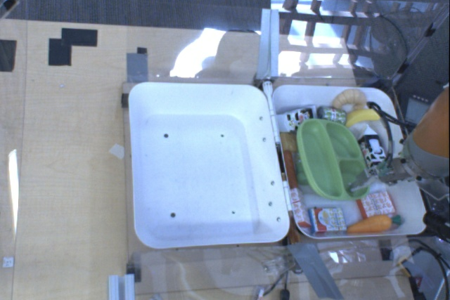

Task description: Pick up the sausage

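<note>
The sausage (287,162) looks like the thin brown-red piece lying lengthwise along the left wall of the right bin (415,221), partly tucked under a green divided dish (329,157). My gripper (365,183) reaches in from the right and hangs low over the dish's lower right rim, well to the right of the sausage. The orange band of the arm (432,133) sits at the right edge of the camera view.
The right bin is crowded: a bread ring (349,98), a banana (363,116), a black-and-white carton (373,149), a carrot (370,224) and small food boxes (328,218) at the front. The left bin (204,165) lies alongside.
</note>
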Robot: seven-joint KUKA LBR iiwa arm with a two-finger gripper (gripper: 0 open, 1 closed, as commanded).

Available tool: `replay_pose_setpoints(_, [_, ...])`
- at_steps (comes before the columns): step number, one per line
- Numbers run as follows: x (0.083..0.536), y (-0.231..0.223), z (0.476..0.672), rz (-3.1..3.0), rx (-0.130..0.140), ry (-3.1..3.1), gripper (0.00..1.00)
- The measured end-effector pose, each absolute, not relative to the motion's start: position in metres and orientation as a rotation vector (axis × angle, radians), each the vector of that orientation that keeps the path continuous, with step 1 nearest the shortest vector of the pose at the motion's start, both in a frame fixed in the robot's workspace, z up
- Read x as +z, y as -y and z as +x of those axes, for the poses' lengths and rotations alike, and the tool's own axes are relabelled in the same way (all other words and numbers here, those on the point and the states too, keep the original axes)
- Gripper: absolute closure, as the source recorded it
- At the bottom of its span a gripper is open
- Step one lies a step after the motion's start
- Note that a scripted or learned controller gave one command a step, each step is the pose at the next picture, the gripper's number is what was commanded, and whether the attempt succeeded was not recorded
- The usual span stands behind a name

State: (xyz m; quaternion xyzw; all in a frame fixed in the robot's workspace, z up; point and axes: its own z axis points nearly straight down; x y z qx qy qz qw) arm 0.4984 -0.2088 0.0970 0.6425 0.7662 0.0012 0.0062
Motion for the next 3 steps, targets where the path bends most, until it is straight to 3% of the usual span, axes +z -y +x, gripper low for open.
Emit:
replay_pose_setpoints(1, [0.094,0.204,0.493,2.0,0.008,-2.386,0.0])
replay_pose_setpoints(2, [0.094,0.142,0.516,1.999,0.01,-2.388,0.0])
replay_pose_setpoints(3, [0.257,0.207,0.491,2.14,0.005,-2.287,0.0])
